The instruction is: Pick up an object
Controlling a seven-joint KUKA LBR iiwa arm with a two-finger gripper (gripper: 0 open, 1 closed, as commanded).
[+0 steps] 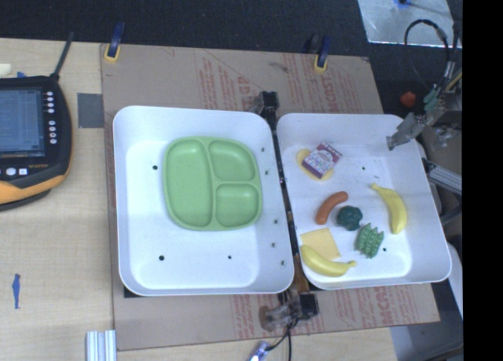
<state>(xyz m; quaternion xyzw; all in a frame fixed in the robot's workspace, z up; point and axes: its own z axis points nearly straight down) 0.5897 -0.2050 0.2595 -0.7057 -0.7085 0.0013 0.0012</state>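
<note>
arm low at right edge | tool (401, 133) over right bin (428, 273) far rim | finger state: cannot tell

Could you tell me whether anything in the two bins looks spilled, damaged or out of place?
Nothing stands out. The green divided plate lies flat in the left bin. The toy foods in the right bin lie loosely scattered but intact: two bananas, a sausage, broccoli and a small purple box.

Teach pendant (27, 141), cardboard sheet (236, 76), clamps (115, 41).
</note>
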